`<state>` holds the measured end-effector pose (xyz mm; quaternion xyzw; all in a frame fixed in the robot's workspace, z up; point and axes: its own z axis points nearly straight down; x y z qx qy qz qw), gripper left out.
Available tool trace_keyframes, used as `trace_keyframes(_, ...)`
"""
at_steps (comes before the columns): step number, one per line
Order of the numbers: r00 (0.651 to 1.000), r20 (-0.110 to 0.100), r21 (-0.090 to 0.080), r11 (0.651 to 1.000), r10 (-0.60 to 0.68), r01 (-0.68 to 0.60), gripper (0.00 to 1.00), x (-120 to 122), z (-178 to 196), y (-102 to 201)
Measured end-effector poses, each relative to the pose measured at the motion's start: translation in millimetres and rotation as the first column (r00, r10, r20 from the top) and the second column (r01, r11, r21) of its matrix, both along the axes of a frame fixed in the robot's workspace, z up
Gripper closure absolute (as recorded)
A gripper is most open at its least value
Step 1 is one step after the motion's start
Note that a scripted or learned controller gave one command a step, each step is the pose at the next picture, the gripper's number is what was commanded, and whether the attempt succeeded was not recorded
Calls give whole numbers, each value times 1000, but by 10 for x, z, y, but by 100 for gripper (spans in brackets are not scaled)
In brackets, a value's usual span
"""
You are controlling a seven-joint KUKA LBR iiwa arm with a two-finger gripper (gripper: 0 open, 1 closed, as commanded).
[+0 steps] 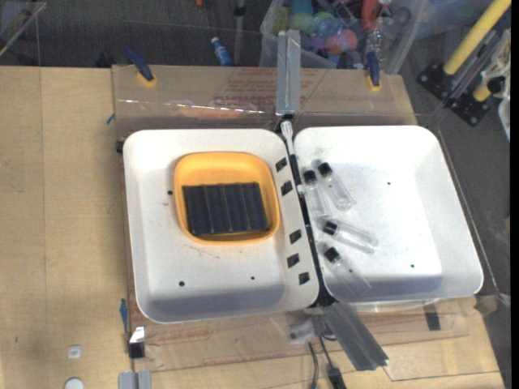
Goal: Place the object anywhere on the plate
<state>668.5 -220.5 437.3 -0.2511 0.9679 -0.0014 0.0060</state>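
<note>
An orange plate [223, 163] with rounded corners lies in the left white bin [150, 241], a little left of the bin's middle. A dark, ribbed rectangular object [225, 209] rests flat on the plate and covers most of its lower part. Several clear vials with black caps lie in the right white bin [422, 209] close to its left wall: one [336, 186] near the top, another [354, 237] lower down, and a third [342, 267] below that.
A divider with black tabs [293, 217] runs between the bins. A metal bar [287, 71] stands behind them. A clear tub of colourful toys [349, 10] sits at the back. The wooden bench [57, 217] extends to the left.
</note>
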Motion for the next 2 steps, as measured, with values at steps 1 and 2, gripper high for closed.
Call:
trace_keyframes(1,952,-1,-3,952,306,-306,100,-1,-1,-3)
trace_keyframes(2,805,-2,-5,805,593,-593,100,-2,-6,-2)
